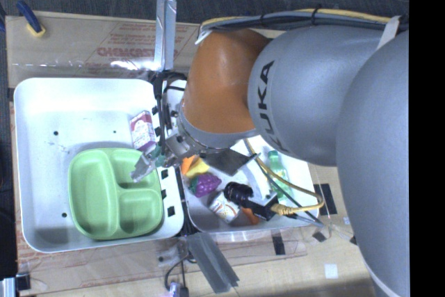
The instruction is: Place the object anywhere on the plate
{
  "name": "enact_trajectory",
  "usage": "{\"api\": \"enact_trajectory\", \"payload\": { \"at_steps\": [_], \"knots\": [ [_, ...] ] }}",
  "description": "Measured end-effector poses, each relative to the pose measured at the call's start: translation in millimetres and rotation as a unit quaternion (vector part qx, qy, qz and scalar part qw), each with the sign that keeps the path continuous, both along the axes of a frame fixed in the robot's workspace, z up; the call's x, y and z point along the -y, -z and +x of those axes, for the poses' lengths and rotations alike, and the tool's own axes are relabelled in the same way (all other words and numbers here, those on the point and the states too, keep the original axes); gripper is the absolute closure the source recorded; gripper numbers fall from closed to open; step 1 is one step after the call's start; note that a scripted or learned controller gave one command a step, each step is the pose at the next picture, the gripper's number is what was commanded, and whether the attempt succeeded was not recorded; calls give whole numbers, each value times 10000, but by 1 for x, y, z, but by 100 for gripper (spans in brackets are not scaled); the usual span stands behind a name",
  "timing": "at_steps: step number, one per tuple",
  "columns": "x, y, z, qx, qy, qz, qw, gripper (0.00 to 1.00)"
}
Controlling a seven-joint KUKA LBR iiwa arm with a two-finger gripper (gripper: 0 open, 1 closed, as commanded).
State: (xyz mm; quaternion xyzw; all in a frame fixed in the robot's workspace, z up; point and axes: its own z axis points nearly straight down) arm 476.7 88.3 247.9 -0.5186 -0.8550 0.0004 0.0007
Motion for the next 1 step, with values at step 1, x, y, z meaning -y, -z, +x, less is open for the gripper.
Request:
{"api": "enact_trajectory", "payload": {
  "at_steps": [1],
  "knots": [
    [-1,-10,0,-10,-32,-2,10000,100]
  ]
}}
